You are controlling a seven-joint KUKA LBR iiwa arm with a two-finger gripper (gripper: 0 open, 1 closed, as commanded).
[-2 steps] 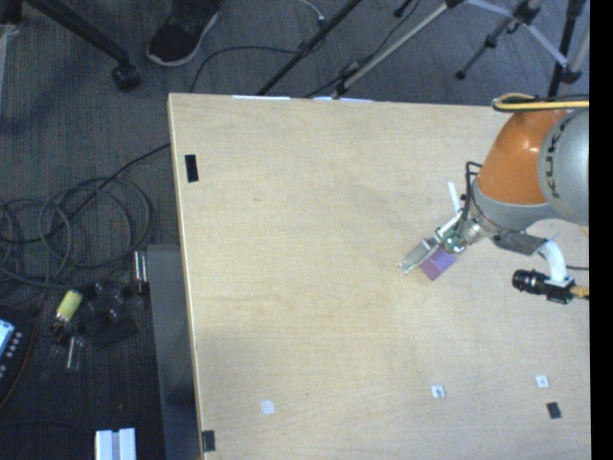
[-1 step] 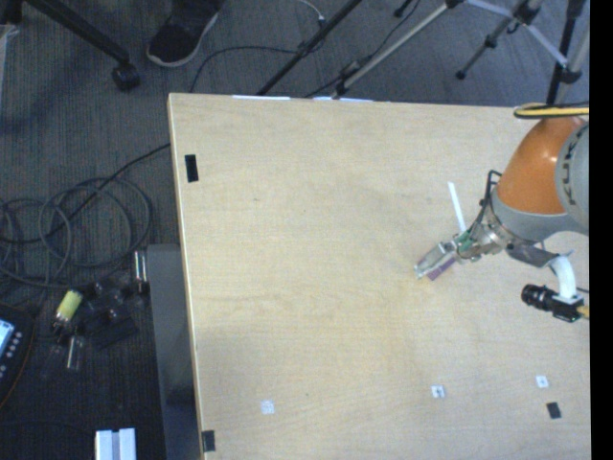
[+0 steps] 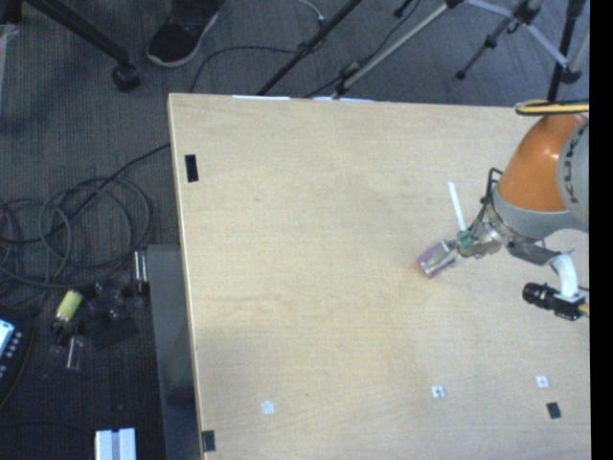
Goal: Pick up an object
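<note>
We see the gripper (image 3: 439, 258) low over the bare wood bench (image 3: 316, 257), right of centre; can't tell its state or if anything's held. No obj clearly visible nearby. We'd re-aim before closing, imo.

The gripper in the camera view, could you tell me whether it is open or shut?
Cannot tell: the gripper is small and blurred over the wooden board.

Small greyish-purple object (image 3: 437, 258), tilted, on the bench's right part
</note>
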